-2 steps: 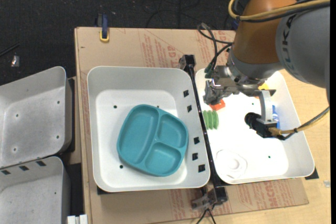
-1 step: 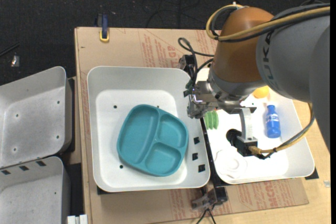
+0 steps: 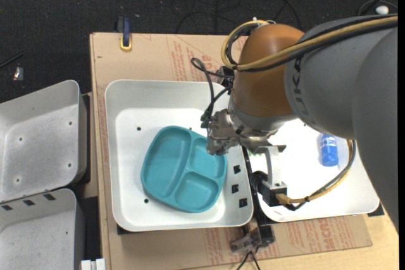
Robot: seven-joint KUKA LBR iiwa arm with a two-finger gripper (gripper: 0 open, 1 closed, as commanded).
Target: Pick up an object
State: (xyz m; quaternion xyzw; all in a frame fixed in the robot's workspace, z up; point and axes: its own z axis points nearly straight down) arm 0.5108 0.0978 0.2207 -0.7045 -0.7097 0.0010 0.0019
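Teal divided plate (image 3: 180,171) lying flat in the left white bin (image 3: 120,136), toward its lower middle. Gripper (image 3: 216,139) at the plate's two-o'clock edge — touching or just above the rim, impossible to say which. Pincer state hidden under the wrist: cannot tell. Grey arm with orange band (image 3: 269,76) reaching in from three o'clock. Small blue object (image 3: 328,150) in the right bin (image 3: 354,199) — well apart from the plate.

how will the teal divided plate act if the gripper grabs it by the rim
The teal divided plate looks like moulded plastic, so probably stiff and light. It lies flat in the left bin, so rolling seems unlikely. Its smooth, thin rim may slip, and it is wide, so it might tilt.
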